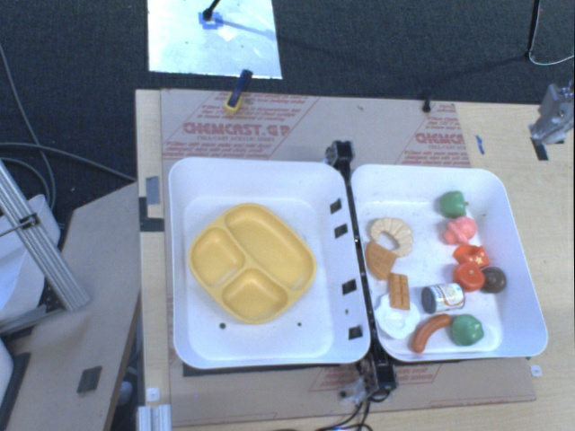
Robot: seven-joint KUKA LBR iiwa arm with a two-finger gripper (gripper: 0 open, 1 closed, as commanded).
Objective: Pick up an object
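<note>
At frame bottom right, a sausage [429, 331], can [444, 296] and green pepper [453, 204] lie in the right bin [517, 232]; farther, at the right edge, the end effector [554, 115] hangs, its state undeterminable.

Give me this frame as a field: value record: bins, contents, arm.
left bin: yellow divided plate, three compartments
right bin: toy food in a loose cluster
near divider: ring pastry, brown wedge, wafer, fried egg
bottom: sausage, green apple, small can on its side
right column: green pepper, pink piece, two orange-red pieces, dark brown ball
arm: upper right, off the bins
grasp: none seen
</note>
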